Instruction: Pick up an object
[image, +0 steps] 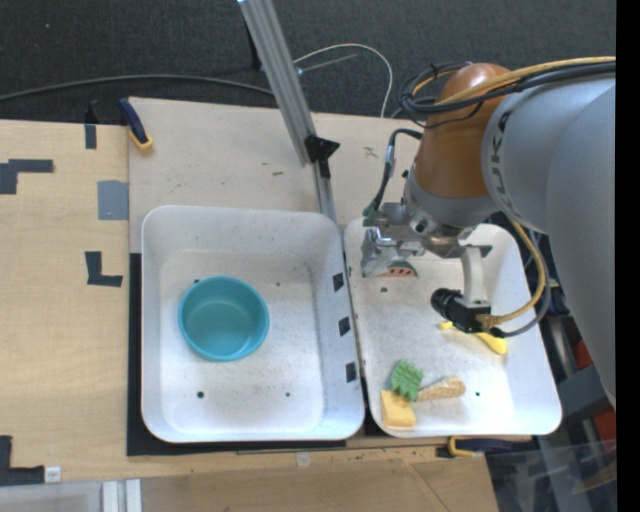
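My gripper (385, 256) hangs low over the far left part of the right bin (520, 400), close to the wall between the two bins. A small thing with red marks (401, 268) lies right under it, too hidden to name. At the near end of this bin lie a green leafy piece (406, 378), a yellow block (397, 411) and a tan stick-like piece (441, 389), all well clear of the gripper. A teal bowl (224, 317) stands in the left bin (165, 240).
A slanted grey metal pole (290, 90) crosses the bench behind the bins and ends near the divider. The big grey arm with its orange band (455, 150) covers the far right of the right bin.
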